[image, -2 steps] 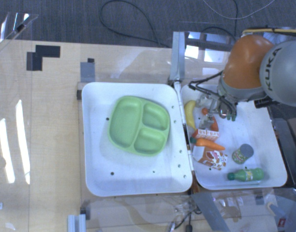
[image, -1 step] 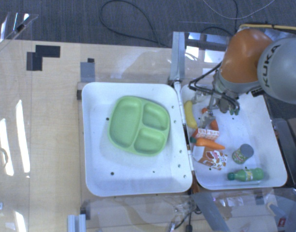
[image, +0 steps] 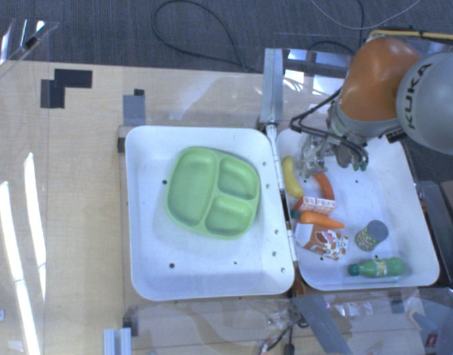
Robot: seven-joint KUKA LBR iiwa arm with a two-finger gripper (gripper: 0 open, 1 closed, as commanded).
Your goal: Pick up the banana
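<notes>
Pale wood bench (image: 71, 220); smooth curved yellow banana (image: 289, 177) beside metal gripper (image: 312, 166).

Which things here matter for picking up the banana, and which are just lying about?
Belong to the job:
banana
end effector
right bin holding it

Just lying about:
green divided plate
left bin
carrot
sausage
small can
green bottle
red and white carton

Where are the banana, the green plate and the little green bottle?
banana (image: 289, 177): camera view, middle of its yellow peel, by the right bin's left wall.
green plate (image: 191, 189): camera view, its big compartment.
green bottle (image: 374, 268): camera view, middle of its body, lying on its side.
</notes>
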